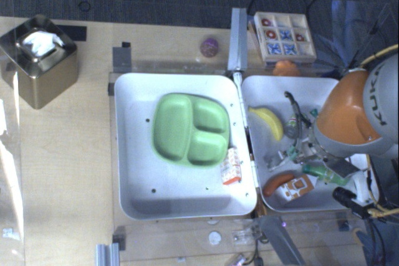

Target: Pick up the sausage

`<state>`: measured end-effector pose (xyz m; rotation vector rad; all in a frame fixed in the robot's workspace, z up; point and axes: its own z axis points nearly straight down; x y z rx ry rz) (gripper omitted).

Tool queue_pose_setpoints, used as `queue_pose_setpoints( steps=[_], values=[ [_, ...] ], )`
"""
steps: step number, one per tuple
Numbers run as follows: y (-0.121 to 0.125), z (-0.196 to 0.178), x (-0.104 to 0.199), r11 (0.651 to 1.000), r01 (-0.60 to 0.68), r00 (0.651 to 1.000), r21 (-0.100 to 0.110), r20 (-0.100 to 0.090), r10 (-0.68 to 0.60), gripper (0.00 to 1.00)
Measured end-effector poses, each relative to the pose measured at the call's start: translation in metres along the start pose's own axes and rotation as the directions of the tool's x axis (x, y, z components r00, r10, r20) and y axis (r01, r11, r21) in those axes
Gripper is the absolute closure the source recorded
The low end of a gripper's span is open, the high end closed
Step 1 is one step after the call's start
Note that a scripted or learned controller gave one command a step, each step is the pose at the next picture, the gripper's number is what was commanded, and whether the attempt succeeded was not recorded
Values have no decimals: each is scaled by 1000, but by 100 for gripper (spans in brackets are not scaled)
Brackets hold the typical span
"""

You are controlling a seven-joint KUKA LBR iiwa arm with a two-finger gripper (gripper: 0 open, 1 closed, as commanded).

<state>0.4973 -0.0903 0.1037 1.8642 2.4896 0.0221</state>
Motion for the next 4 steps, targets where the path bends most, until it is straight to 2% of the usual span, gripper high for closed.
queue_pose_setpoints(
  steps=[1, 2, 3, 4],
  values=[
    [-6, 12, 1, 999, 50, 999, 13, -11, -50, 0],
    [-1, 0, -1, 999, 51, 999, 1, -2, -51, 100],
    [-1, 0, -1, 999, 51, 999, 1, -2, -51, 0],
    [-5, 12, 2, 981, 192, 981, 11, -11, -192, 0]
  ],
)
